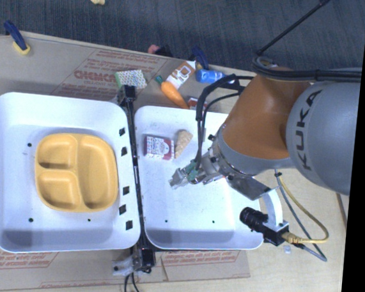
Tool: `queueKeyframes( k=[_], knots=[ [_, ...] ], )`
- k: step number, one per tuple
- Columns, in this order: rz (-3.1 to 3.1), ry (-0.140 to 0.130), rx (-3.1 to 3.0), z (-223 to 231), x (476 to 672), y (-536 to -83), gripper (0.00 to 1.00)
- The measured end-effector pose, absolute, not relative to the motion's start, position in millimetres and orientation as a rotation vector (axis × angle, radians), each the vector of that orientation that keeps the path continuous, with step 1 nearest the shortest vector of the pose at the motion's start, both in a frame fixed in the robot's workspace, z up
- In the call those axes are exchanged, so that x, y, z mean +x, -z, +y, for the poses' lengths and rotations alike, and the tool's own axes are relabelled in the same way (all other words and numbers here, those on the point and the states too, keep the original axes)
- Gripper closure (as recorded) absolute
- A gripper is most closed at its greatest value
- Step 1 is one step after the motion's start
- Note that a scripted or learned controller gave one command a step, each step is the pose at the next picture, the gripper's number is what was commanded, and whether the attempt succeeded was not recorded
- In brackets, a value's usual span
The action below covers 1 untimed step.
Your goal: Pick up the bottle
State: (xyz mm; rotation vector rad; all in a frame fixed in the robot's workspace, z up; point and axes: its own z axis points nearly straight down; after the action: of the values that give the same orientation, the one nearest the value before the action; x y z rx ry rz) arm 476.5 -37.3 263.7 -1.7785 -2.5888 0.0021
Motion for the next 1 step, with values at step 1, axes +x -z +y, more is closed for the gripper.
queueKeyframes(
  k=[1],
  knots=[
    [-2.876, -0.003, -1.255, 3.9, 475.8, -191.2, 1.00]
  ],
)
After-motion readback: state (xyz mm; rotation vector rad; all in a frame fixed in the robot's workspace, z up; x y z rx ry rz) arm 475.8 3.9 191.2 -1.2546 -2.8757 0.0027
